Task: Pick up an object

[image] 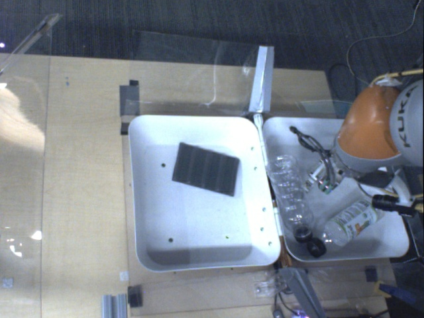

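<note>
A flat black ribbed pad lies in the left white bin, toward its back. In the right bin a clear crumpled plastic bottle lies along the left wall, its dark cap toward the front. A second clear bottle with a label lies near the front, and its black cap points front-left. My gripper hangs below the orange band over the middle of the right bin, between the two bottles. Nothing is visibly held in it.
A clear upright divider post stands at the back where the bins meet. Cables trail from the wrist over the right bin's right side. Black brackets sit at the left bin's corners on the wooden bench.
</note>
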`<state>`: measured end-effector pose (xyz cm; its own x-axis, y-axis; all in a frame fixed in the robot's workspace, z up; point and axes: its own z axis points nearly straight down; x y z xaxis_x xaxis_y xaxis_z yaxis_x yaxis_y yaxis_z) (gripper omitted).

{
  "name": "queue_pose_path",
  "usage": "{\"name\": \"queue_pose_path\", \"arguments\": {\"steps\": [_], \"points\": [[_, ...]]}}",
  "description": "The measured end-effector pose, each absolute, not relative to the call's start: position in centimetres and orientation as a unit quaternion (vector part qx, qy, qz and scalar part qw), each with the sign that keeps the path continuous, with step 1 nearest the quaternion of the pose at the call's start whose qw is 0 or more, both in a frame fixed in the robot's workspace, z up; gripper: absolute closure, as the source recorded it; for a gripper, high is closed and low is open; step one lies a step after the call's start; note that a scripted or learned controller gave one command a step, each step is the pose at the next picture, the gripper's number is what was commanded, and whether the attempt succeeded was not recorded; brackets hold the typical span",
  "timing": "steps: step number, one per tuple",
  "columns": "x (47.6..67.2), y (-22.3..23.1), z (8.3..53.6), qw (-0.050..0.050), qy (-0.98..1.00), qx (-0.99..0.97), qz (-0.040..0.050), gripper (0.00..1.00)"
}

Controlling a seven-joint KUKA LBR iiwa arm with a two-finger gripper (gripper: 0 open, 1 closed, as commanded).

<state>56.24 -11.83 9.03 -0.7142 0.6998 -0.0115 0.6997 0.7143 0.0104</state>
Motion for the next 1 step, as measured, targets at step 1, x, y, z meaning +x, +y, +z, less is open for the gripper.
{"name": "queue_pose_path", "arguments": {"steps": [1], "points": [[60.21, -8.69, 9.0, 0.008, 0.923, 0.385, 0.0034, 0.0]]}}
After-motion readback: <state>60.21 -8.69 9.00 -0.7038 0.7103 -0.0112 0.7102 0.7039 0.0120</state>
